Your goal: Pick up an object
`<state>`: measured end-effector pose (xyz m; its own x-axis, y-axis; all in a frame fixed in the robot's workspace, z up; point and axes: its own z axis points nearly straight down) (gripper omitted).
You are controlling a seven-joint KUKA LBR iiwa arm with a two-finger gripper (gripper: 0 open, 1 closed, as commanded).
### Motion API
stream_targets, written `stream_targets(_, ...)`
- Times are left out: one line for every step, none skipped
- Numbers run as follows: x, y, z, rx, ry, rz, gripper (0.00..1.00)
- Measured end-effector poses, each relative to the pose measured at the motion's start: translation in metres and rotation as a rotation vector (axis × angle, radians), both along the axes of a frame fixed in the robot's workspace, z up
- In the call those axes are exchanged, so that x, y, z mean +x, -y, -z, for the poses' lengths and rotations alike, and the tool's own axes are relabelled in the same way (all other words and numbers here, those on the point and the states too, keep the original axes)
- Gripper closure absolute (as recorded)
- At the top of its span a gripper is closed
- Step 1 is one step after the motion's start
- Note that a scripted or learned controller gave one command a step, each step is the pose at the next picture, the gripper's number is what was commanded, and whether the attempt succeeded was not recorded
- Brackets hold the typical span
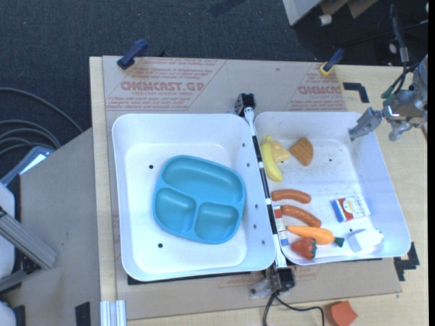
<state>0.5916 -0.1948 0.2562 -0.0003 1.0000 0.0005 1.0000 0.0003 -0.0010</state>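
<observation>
I see my gripper (379, 124) spread open and holding nothing above the right bin (380, 182), up and right of the banana (272, 160).

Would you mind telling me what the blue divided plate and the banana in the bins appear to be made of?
The blue divided plate looks like moulded plastic with a smooth, slightly glossy finish: uniform colour, rounded compartment ridges, soft highlights. The banana looks like a plastic toy: even yellow, no blemishes, faint sheen; a real fruit cannot be fully ruled out.
</observation>
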Motion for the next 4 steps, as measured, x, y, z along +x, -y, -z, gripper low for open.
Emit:
stream_targets(0.013, -0.017, 0.130, 0.001, -0.001, -0.001, 0.00)
stream_targets(0.075, -0.070, 0.171, 0.000, 0.002, -0.001, 0.00)
stream_targets(0.076, -0.070, 0.161, -0.002, 0.003, -0.002, 1.00)
stream_targets(0.076, -0.070, 0.161, -0.002, 0.003, -0.002, 0.00)
